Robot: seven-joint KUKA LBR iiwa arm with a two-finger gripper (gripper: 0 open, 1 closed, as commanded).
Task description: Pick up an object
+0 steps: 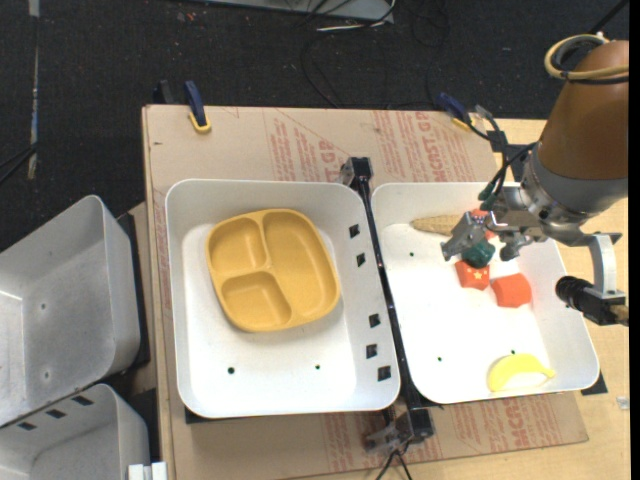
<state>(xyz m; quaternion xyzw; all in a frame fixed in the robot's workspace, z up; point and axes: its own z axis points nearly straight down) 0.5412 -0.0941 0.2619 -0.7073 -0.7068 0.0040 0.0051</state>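
Right bin (430, 368): claw (478, 245) over teal object (480, 255); grip state unclear.

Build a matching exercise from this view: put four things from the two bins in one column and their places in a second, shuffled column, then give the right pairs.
Things
1. yellow three-compartment plastic plate
2. yellow banana-shaped toy
3. orange block
4. flat tan oblong piece

Places
A. near corner of the right bin
B. far side of the right bin, near the divider
C. alone in the left bin
D. middle of the right bin, just right of the gripper

Pairs: 1-C, 2-A, 3-D, 4-B
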